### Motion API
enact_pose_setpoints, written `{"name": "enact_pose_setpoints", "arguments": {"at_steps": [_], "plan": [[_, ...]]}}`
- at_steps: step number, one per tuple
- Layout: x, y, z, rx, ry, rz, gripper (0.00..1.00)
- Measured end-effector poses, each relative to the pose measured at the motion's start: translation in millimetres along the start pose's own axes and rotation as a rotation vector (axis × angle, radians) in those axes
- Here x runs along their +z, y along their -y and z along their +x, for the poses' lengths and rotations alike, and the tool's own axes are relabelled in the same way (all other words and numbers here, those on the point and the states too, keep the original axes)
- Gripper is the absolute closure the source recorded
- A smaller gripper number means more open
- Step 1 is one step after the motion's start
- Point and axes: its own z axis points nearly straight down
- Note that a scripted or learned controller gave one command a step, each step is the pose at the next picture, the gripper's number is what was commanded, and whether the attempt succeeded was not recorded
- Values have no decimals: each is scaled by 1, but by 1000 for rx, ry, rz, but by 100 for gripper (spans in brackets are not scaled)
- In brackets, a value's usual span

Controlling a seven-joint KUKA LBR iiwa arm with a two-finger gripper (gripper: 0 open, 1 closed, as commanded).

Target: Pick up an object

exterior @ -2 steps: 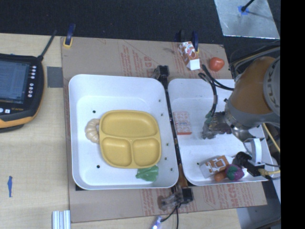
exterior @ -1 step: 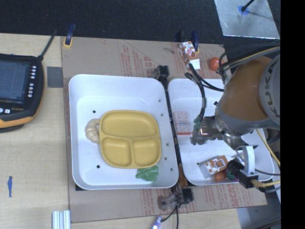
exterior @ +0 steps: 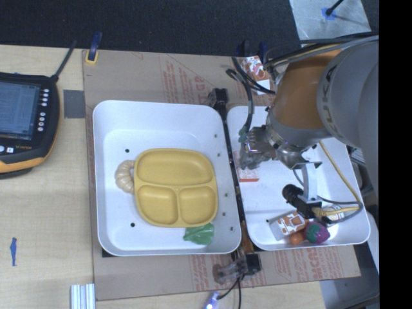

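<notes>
A yellow three-compartment plate (exterior: 175, 187) lies flat at centre-left in the left bin (exterior: 109, 237), with a beige ring-like piece (exterior: 123, 176) touching its left edge and a crumpled green thing (exterior: 199, 234) at its lower edge. At the lower right, in the right bin (exterior: 264, 205), a small printed packet (exterior: 290, 223), an orange piece (exterior: 295, 239) and what may be a purple ball (exterior: 316, 233) cluster together.

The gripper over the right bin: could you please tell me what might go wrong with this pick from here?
The gripper hangs by the left wall of the right bin, so descending could strike the rim or close on nothing. The carton, orange piece and purple ball crowd one corner, away from it; a grasp there may push neighbours aside.
</notes>
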Motion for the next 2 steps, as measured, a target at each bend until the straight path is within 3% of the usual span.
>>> {"name": "enact_pose_setpoints", "arguments": {"at_steps": [1,2], "plan": [[-4,35,95,-5,2,2,100],[-61,41,55,-1,1,-1,100]]}}
